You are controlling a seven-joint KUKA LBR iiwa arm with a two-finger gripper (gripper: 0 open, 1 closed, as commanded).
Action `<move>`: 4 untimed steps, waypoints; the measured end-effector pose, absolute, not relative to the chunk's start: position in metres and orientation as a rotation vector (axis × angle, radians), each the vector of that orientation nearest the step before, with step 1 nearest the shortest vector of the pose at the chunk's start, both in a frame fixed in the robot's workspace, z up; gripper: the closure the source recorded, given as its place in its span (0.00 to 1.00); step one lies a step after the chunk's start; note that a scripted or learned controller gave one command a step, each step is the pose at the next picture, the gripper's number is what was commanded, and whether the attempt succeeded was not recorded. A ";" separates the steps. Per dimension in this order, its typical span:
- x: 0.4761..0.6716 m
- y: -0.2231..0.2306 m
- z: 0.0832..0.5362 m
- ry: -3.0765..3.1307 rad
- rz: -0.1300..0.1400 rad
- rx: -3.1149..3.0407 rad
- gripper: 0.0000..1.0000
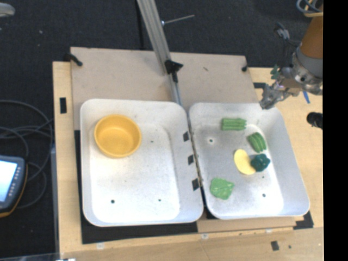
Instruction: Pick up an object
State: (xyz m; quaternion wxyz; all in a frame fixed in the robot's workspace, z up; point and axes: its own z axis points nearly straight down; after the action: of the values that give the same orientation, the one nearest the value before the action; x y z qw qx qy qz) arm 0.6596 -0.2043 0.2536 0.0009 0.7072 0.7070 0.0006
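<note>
Camera view: you've got two bins on the bench. Left bin has one yellow bowl near its top-left corner. Right bin has five items: two ridged green pieces, one near the top edge and one toward the right edge; one yellow piece touching one dark teal piece; one light green piece near the bottom-left. Gripper hangs over the right bin's top-right corner, holding nothing; can't tell its state.

No text, label, brand, number or sign can be read anywhere here; the lit screen at the left edge is too small and blurred to make out.
</note>
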 end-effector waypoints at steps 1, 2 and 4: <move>0.639 -0.156 0.260 2.225 0.000 2.220 1.00; 0.618 -0.107 0.265 2.226 0.000 2.220 1.00; 0.589 -0.003 0.244 2.226 -0.003 2.221 1.00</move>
State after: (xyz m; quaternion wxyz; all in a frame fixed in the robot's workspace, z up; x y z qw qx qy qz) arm 0.5894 -0.0028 0.2438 -0.0015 0.7062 0.7080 -0.0011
